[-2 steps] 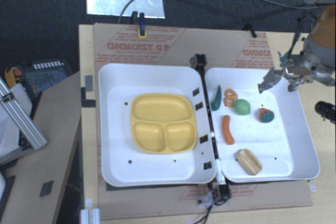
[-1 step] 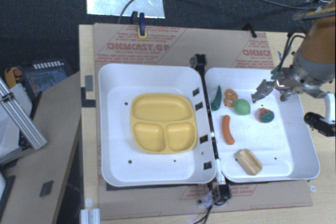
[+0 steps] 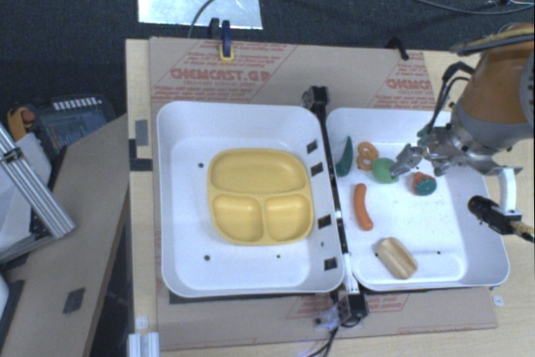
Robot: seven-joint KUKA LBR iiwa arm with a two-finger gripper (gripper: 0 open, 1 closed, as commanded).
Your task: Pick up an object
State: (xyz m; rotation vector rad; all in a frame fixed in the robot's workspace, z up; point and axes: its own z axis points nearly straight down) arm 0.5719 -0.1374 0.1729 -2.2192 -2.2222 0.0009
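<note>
Reaching in from three o'clock, the arm (image 3: 500,92) hangs over the right bin (image 3: 443,263), its orange band high at the frame's edge and the grey wrist below it. The gripper (image 3: 411,160) points toward nine o'clock, low over the bin floor. Its fingers stand a narrow way apart with nothing between them; the tips sit just beside the green ball (image 3: 383,170), on its three o'clock side, and whether they touch it I cannot tell.

Toys lie loose in this bin. A teal and red ball (image 3: 424,184) rests at four o'clock of the gripper tips, near them but apart. An orange pretzel (image 3: 366,155) lies at eleven o'clock of the green ball, touching or nearly touching it. A dark green pepper (image 3: 344,156) lies against the bin's nine o'clock wall, its long side running twelve to six. An orange sausage (image 3: 363,206) lies at six o'clock of the pretzel, well clear of the gripper. A tan bread roll (image 3: 395,257) lies toward the bin's six o'clock rim, tilted.

Across the middle divider, the left bin (image 3: 180,180) holds a yellow tray (image 3: 257,196) with three compartments, flat on the floor near the centre. Both bins sit on a brown board (image 3: 276,71) printed with red letters.
</note>
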